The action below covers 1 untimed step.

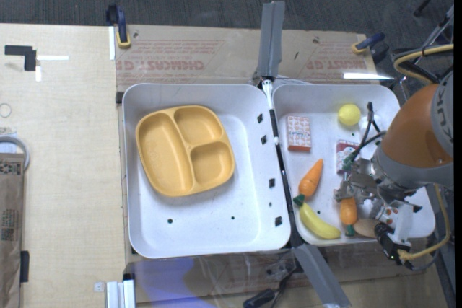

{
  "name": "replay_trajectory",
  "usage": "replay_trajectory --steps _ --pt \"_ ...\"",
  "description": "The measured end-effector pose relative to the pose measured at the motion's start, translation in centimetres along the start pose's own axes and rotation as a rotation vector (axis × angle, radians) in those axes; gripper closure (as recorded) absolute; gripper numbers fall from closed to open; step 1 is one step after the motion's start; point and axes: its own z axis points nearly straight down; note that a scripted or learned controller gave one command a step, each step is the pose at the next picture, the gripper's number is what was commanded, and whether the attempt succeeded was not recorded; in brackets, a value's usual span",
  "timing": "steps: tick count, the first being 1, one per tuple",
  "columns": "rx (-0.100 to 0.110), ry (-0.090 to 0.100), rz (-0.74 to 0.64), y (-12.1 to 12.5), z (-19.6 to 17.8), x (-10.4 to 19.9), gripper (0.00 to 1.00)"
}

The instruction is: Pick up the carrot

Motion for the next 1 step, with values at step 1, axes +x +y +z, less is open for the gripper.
replay_trajectory --steps 1 --pt "-0.009 -0.005 -0.033 -1.62 -18.50 5.71 1.00"
